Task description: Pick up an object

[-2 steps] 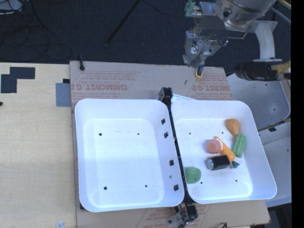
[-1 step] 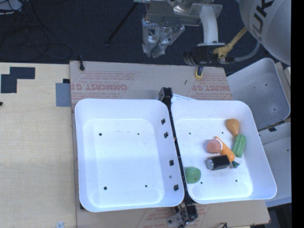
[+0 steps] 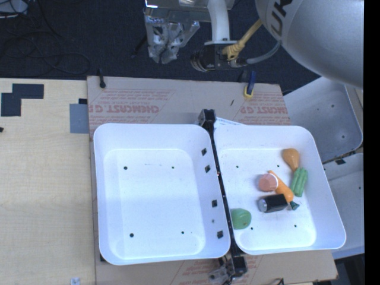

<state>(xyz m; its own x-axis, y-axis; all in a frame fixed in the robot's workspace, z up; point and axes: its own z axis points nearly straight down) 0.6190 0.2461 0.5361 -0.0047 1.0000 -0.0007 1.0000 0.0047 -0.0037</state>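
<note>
Several objects lie well below the raised pincer (image 3: pixel 169 40); its state cannot be told. The isolated green ball (image 3: pixel 241 218) is best targeted.

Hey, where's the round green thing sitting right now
The round green thing sits in the right-hand bin in the camera view, at its lower left corner next to the divider between the bins, just left of the black cylinder.

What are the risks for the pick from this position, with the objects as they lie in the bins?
1. The pink round piece, orange carrot-shaped toy, green ridged piece and black cylinder lie clustered, so the gripper may catch two or knock one aside.
2. The green round object sits close to the right bin's left wall; a finger may strike it.
</note>
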